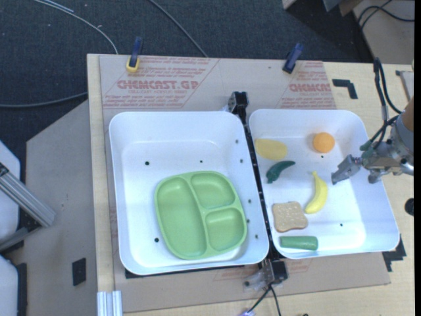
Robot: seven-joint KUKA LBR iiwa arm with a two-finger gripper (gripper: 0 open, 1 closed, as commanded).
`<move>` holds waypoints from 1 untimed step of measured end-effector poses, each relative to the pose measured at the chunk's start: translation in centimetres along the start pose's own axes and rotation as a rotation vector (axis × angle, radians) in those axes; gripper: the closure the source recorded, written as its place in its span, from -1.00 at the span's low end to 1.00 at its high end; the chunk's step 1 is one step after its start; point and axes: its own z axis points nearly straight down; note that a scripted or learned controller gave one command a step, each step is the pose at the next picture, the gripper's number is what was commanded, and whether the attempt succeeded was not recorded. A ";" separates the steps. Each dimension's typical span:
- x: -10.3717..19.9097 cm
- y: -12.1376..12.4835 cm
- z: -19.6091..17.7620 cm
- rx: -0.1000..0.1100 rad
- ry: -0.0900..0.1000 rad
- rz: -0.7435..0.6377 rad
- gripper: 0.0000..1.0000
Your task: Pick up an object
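The right bin point(378, 232) holds several toy foods: an orange ball point(323, 142), a pale yellow piece point(271, 149), a dark green pepper point(279, 170), a banana point(317, 193), a slice of toast point(289, 216) and a green cucumber point(298, 243). My gripper point(360, 174) hangs over the right side of this bin, right of the banana and below the orange ball. Its fingers are spread open with nothing between them.
The left bin point(131, 143) holds a green divided plate point(200, 212). A black clip point(239, 101) sits at the top of the seam between the bins. Blue point(293, 58) and yellow point(134, 54) clamps hold the board's far edge.
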 end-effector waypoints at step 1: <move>0.0 0.3 -0.6 -0.013 -0.003 -0.004 -1.00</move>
